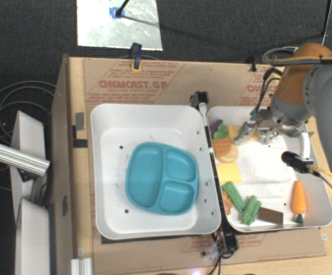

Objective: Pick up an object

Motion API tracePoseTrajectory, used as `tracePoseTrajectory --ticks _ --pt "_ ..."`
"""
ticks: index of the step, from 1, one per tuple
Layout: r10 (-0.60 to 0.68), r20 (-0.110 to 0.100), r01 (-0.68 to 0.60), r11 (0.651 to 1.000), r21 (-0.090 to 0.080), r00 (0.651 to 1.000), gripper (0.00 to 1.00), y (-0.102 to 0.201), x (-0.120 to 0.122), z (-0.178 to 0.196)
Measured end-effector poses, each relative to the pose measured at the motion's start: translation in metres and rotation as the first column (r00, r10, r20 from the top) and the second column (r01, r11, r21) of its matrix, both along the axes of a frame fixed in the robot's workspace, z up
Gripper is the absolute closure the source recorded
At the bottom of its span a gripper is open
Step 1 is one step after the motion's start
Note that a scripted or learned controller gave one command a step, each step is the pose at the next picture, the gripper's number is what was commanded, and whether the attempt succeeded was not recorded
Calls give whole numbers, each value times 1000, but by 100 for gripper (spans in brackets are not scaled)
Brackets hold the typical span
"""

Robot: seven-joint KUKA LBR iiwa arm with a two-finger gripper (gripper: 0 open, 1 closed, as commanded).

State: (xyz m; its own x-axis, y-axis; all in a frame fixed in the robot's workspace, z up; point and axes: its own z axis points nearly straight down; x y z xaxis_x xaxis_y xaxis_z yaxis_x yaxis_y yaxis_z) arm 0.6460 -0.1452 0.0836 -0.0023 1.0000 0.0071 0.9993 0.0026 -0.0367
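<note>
gripper hangs over the right bin's far edge, claw state impossible to tell, near the purple toy and round cookie.

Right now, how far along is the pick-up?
Nothing looks picked yet. The gripper sits low at the back of the right bin, near the purple piece. Carrot, yellow slice and green pieces lie in the bin. Grasping and lifting remain.
</note>
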Motion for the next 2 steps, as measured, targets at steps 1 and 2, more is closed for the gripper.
tracePoseTrajectory --ticks 1,2 --pt "-7 36 8 1000 -8 999 0 -66 -49 1" --pt "2 42 -2 1000 -9 999 100 -62 -44 12"
